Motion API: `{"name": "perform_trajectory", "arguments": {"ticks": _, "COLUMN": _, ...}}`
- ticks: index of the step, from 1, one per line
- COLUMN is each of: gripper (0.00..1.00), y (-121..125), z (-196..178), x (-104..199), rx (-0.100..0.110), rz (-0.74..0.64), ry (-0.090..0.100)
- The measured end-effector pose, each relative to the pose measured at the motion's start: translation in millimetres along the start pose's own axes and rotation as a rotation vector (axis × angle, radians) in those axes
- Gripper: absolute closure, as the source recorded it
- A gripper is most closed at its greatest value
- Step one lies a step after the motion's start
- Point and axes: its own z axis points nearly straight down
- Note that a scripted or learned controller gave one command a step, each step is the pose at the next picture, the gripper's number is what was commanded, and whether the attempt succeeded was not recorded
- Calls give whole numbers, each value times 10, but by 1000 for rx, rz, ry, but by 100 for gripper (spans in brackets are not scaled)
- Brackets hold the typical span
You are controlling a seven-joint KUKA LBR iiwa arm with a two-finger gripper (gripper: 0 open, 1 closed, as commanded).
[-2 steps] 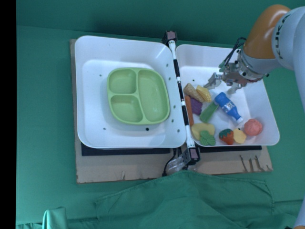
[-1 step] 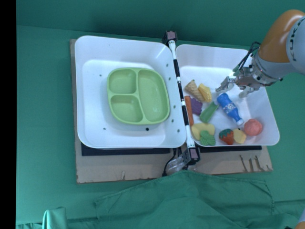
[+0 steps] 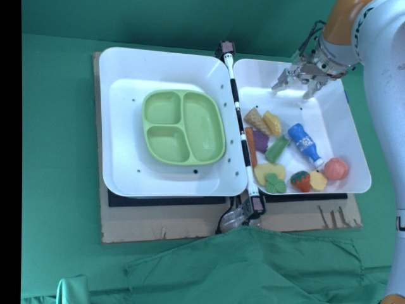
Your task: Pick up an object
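Toy food [image 3: 297, 154] fills right bin [image 3: 354, 170]; green plate [image 3: 183, 127] in left bin [image 3: 126, 75]; claw [image 3: 295, 85] spread.

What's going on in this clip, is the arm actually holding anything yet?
Not yet. The gripper hangs open over the far part of the right bin with nothing between its fingers. The toy food lies nearer the camera in that bin, including a blue bottle and a carrot. The left bin holds a green divided plate.

Green cloth [image 3: 63, 138] – cardboard base [image 3: 152, 230]
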Motion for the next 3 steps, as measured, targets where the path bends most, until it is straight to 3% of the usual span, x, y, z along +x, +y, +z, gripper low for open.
{"name": "perform_trajectory", "arguments": {"ticks": 1, "gripper": 0, "y": 149, "z": -2, "x": 479, "rx": 20, "rz": 4, "ry": -12}}
{"name": "perform_trajectory", "arguments": {"ticks": 2, "gripper": 0, "y": -560, "z": -36, "x": 288, "rx": 0, "rz": 9, "ry": 0}}
{"name": "perform_trajectory", "arguments": {"ticks": 3, "gripper": 0, "y": -192, "z": -615, "x": 55, "rx": 1, "rz": 5, "ry": 0}}
